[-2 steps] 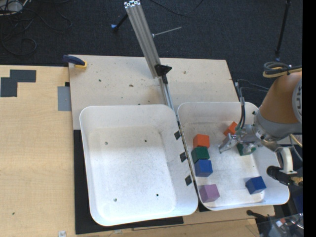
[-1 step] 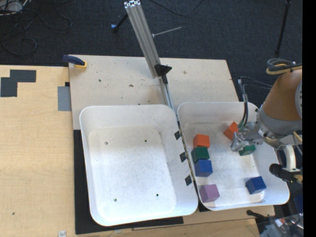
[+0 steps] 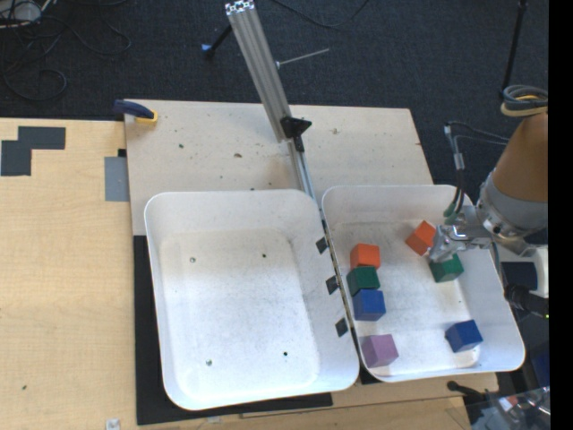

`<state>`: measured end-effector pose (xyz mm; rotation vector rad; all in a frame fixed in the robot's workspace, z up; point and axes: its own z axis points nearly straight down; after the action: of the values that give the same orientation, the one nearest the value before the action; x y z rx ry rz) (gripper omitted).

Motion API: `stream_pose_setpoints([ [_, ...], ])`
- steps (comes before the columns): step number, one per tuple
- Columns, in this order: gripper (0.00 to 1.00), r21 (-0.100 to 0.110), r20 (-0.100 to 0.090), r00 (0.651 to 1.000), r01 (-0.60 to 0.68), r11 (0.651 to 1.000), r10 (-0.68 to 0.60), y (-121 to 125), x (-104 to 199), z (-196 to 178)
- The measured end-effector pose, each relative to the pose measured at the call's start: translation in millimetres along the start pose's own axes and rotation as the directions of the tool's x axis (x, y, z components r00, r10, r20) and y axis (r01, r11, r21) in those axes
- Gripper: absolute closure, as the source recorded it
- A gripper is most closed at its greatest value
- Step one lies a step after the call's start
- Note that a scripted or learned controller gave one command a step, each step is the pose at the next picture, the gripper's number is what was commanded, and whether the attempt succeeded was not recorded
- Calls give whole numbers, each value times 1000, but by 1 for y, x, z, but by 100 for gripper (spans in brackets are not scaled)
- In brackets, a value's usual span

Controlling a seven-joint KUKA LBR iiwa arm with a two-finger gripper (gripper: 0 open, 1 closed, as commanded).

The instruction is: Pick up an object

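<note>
Crowding the right bin's (image 3: 501, 348) far edge, the hand (image 3: 445, 251) hung over a green block (image 3: 447, 268); its grip couldn't be told.

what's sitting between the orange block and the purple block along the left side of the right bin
In the camera view, two blocks sit between the orange block and the purple block: a green block, then a blue block below it.

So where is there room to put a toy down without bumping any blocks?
The left bin has a bare floor from wall to wall. In the right bin, the patch between the blue block and the other blue block is free. It's crowded along the divider, where orange, green, blue and purple blocks line up, and by the pincer.
</note>
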<state>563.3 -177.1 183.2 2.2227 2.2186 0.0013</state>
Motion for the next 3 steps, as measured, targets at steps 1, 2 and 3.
stream_pose_setpoints([
  [1, 100, 0, 0, 1000, 2, 1000, -2, 1, -1, -39],
  [2, 100, 4, -4, 1000, 7, 1000, -7, 15, 58, -32],
  [3, 100, 5, -3, 1000, 7, 1000, -7, 28, 115, -25],
])
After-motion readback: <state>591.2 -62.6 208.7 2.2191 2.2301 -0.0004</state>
